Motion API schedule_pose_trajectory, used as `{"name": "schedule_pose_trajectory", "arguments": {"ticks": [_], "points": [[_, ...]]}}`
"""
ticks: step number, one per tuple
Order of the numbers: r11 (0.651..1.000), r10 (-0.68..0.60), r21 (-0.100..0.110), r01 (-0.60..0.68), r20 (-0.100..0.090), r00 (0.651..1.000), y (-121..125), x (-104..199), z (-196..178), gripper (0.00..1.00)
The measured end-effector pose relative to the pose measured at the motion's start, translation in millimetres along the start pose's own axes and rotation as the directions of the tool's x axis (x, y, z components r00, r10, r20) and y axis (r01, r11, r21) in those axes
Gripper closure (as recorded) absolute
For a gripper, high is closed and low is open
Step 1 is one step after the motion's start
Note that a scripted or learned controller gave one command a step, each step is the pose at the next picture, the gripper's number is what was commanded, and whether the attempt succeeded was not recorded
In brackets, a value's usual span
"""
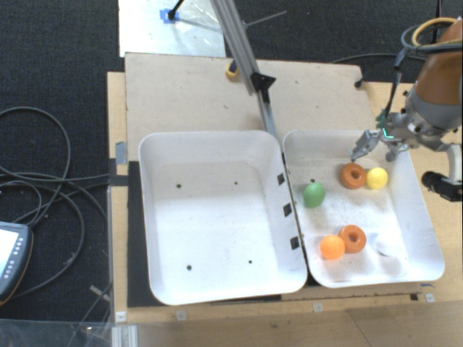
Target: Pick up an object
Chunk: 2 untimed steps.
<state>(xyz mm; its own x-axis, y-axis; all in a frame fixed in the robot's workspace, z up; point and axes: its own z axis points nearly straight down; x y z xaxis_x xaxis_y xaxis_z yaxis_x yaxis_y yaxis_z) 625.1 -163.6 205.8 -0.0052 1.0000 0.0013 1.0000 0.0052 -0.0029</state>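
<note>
Nearest the camera, an orange ball (332,247) and a brown ring (354,237) are sitting touching in the right bin (412,262). Farther back, a second ring (353,176) is lying beside a yellow ball (377,178) — just below the pincer (377,144), whose fingers are spreading, pinching nothing. The wooden bench (188,92) is stretching behind — dark carpet beyond.

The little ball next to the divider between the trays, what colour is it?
Green. The ball shows clearly in the camera view, in the right bin.
</note>
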Motion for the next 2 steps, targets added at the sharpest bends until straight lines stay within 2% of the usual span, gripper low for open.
{"name": "schedule_pose_trajectory", "arguments": {"ticks": [1, 2], "points": [[1.000, -0.002, -0.004, 0.002, 0.002, 1.000, 0.8, 0.0, -2.4, 0.00], [1.000, 0.003, 0.000, -0.003, 0.001, 1.000, -6.5, 1.1, 42.1, 0.00]]}}
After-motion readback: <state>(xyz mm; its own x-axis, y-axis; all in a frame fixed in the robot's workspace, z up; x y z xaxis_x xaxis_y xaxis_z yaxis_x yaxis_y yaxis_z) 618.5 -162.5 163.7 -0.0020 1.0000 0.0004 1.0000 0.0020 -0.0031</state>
